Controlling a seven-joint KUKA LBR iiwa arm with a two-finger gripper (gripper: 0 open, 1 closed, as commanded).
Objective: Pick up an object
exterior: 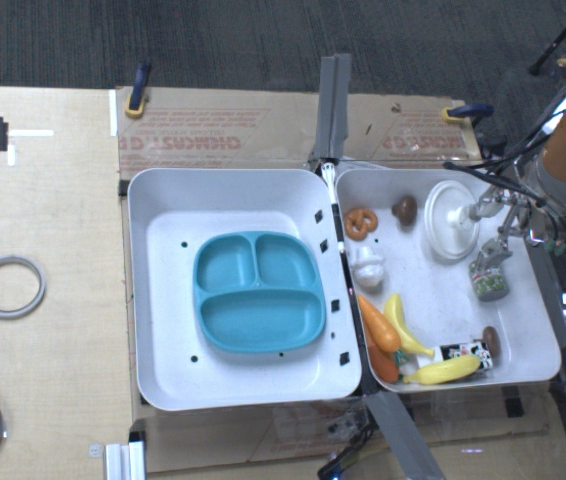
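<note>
**Nothing lifted yet**

We see the gripper low over the right bin, but cannot tell whether it grips anything; the pick looks undone. We count two bananas, one carrot, one pretzel; the left bin bears one blue divided plate.

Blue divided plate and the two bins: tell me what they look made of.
The blue divided plate looks like moulded plastic, matte: uniform colour, rounded compartment ridges. The left bin and right bin look like thin white plastic, slightly glossy, with smooth rounded corners; that is a guess from appearance.
</note>
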